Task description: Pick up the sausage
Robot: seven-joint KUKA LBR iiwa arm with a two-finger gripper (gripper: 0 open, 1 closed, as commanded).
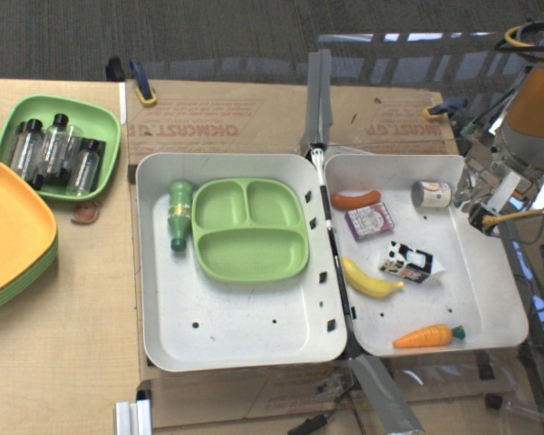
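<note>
Near the right bin's [512, 308] far-left corner lies the sausage [355, 199], with a pink packet [370, 220] just in front of it. A can [432, 193] rests further right, a banana [370, 279], cow-print carton [408, 262] and carrot [426, 336] nearer. Over the bin's right edge hangs the gripper [486, 208], apart from the sausage; I cannot tell its state. A green tray [250, 228] and bottle [179, 214] sit in the left bin [240, 338].

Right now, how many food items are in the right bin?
3: the sausage near the top left corner, the banana along the left wall, and the carrot by the bottom edge.
</note>
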